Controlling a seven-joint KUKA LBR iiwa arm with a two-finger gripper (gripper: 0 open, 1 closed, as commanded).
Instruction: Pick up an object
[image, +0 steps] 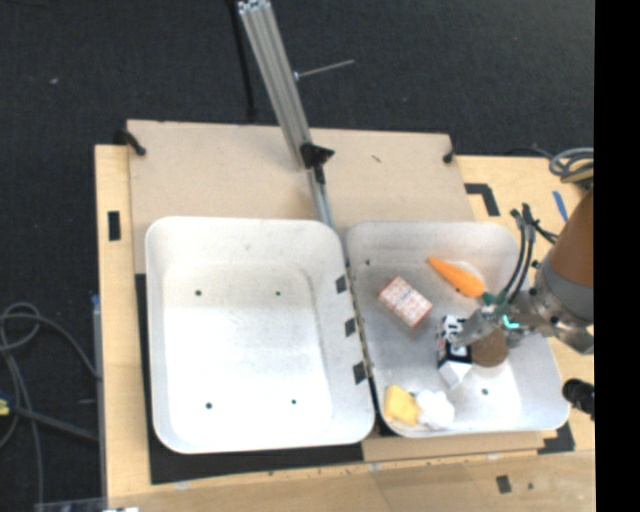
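Down in the right bin (520, 250), the gripper (462, 345) hung low over a small cluster of things; whether it was spread or closed could not be told at this slant. Just beneath it sat a brown round object (490, 350), touching or nearly touching a small white piece (455, 375). Near these lay a pink patterned block (404, 300), an orange carrot-shaped toy (458, 276) toward the far wall, and a yellow lump (401, 405) beside a white crumpled thing (436, 408) at the near edge. The brown object looked light and probably rigid, best pinched across its width; its rounded sides could slip. The left bin (160, 240) lay alongside.
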